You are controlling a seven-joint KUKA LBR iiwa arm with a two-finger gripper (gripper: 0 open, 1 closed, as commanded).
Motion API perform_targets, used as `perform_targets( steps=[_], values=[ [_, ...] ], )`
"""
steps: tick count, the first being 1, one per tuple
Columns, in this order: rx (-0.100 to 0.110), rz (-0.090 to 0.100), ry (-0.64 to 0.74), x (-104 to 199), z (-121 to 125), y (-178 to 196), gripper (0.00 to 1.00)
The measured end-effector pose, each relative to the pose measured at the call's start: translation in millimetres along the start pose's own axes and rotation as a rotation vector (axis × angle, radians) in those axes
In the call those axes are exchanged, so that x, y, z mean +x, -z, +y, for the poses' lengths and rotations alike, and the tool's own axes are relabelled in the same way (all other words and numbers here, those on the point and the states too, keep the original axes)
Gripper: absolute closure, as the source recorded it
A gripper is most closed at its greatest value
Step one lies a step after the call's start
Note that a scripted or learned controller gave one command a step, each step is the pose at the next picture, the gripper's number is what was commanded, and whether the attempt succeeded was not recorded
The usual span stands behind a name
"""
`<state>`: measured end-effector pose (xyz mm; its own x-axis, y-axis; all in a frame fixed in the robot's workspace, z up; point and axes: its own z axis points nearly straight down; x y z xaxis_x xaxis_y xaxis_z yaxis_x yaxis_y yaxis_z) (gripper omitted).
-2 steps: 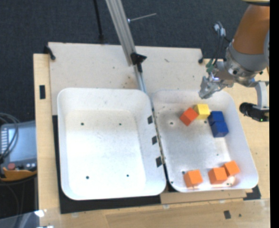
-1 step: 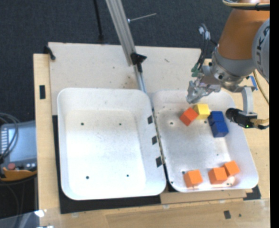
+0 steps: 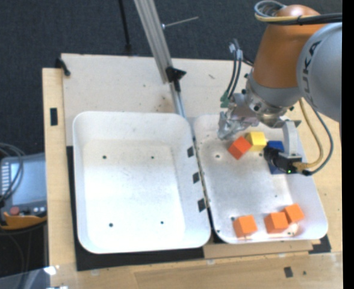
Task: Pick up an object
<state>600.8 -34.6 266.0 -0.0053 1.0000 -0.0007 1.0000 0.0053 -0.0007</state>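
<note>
My tool [image 3: 230, 127] hung low over the far end of the right bin [image 3: 249, 188], but my own wrist and its cabling covered most of it, so I could not tell how it was set or whether anything sat in it. Just beside it lay an orange-red block [image 3: 239, 147], tilted on the bin floor, touching a yellow block [image 3: 257, 139] behind it. A blue block [image 3: 275, 146] past the yellow one was half hidden by a black fitting on my arm. Three orange blocks [image 3: 277, 221] sat near the bin's near edge, well apart from the tool. The left bin [image 3: 135, 185] lay beside it on the tabletop [image 3: 105, 77]. My arm was cut off at the view's right.
</note>
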Motion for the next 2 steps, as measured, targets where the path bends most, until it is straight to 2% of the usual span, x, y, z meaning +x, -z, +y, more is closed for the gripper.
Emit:
perform_targets(
  steps=[1, 2],
  values=[
    [0.000, -0.001, 0.000, 41, -17, -13, 1.00],
    [-0.001, 0.003, 0.003, 93, -33, -7, 1.00]
  ],
)
